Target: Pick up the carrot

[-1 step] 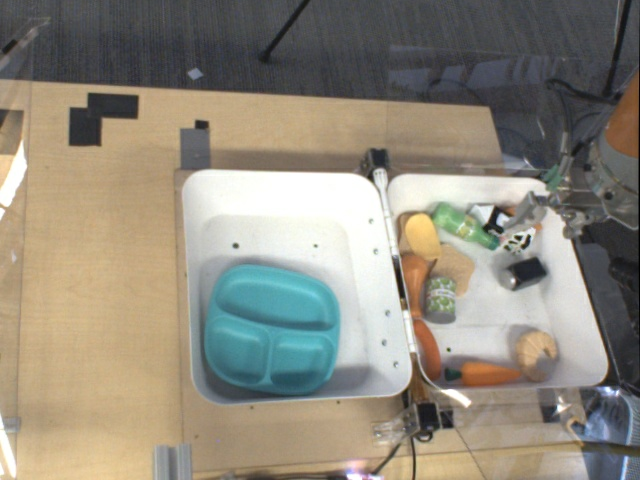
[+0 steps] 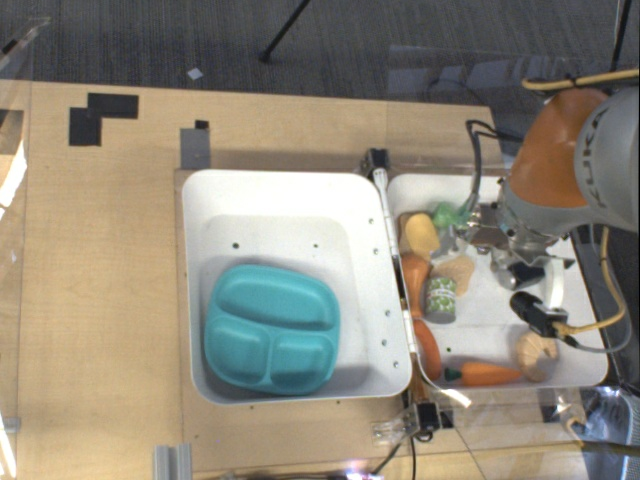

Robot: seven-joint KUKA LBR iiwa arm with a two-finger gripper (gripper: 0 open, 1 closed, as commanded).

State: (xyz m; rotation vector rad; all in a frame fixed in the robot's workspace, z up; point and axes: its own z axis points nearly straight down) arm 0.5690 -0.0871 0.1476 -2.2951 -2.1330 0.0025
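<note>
Below the gripper (image 2: 512, 258), toward the near rim of the right bin (image 2: 590, 368), the carrot (image 2: 487, 374) is lying flat on the bin floor with its green end pointing left, well apart from the tool and with nothing gripping it. Its length is running along the near wall, which probably leaves little room for a finger on that side. Left of the gripper, a yellow piece (image 2: 421, 234), a small can (image 2: 441, 299) and a second orange piece (image 2: 414, 271) are crowding against the divider, and a beige lump (image 2: 536, 349) is sitting just right of the carrot's thick end. Whether the gripper is spread or closed I cannot tell, since the wrist is covering it. The arm (image 2: 575, 168) is reaching in from the right and hanging over the bin's middle, with the wrist pointing down. Far to the left, a teal tray (image 2: 271, 326) is resting in the left bin (image 2: 275, 193).
</note>
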